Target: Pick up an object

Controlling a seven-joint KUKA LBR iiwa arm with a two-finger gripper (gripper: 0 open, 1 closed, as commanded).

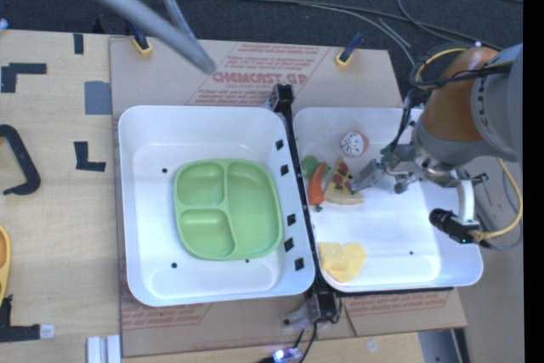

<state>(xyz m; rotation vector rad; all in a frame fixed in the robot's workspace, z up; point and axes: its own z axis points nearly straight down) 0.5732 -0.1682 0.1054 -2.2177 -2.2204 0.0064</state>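
In the left bin (136, 208), one green tray (228, 208) lies flat, smooth plastic with rounded corners and three compartments. A black divider with clips runs between the two white bins, which touch along it. Both sit on a brown cardboard sheet (255, 72) with red print, held by two yellow-tipped clamps at its far edge, all on the wooden table (51, 115).

The right bin (425, 268) holds four small things. Against the divider lies a carrot (316, 183), orange with a green top. Just beside it is a pizza slice (342, 185), a flat wedge with red dots. Beyond them sits a round pale ball (354, 144) with reddish marks, apart from both. Near the front wall is a yellow lump (342, 261) of soft, crumpled shape.

The jaws (371, 175) point left, low over the bin, their tip just beside the pizza slice; I cannot tell whether they are apart or together. Cables loop around the grey arm.
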